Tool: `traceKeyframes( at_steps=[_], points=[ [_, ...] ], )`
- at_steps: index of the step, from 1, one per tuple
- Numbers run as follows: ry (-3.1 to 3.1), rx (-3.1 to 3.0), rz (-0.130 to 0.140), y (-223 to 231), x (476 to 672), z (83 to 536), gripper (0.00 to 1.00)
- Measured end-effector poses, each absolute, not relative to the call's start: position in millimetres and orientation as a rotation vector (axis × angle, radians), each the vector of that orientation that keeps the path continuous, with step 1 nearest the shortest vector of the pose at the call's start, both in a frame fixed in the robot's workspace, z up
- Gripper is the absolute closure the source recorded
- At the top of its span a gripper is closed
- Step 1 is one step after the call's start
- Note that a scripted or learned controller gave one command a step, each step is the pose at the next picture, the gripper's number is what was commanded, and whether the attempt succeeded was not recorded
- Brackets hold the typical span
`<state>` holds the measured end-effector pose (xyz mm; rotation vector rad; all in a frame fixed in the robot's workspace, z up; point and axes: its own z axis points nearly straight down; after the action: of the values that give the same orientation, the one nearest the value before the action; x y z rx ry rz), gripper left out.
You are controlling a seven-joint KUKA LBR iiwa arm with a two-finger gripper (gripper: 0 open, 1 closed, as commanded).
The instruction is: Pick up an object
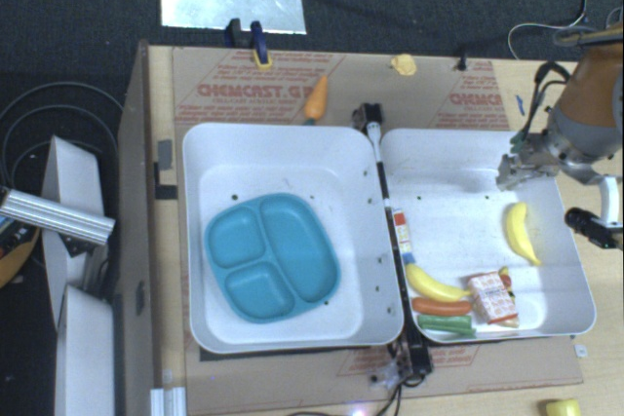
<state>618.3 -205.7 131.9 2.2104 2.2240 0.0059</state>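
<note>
Left bin (210,161): holds a blue divided plate (272,255), lying flat near its middle.
Table (244,93): an orange carrot (315,98) lies by its far edge, beyond the left bin.
Right bin (575,307): along its near edge lie a banana (435,283), a red sausage (441,306), a green bean (447,325) and a small red-and-white carton (492,298), all close together. A second banana (520,232) lies apart, near the right edge.
Tool (514,169): hangs over the right bin's far right corner, well apart from the objects; its opening cannot be told.
</note>
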Motion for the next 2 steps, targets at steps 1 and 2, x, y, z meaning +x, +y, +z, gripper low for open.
traceKeyframes(
  at_steps=[1, 2],
  points=[
    [2.224, 2.21, 0.006, -205.6, 666.7, 128.4, 1.0],
    [2.225, 2.213, 0.002, -206.3, 664.7, 127.9, 0.0]
  ],
)
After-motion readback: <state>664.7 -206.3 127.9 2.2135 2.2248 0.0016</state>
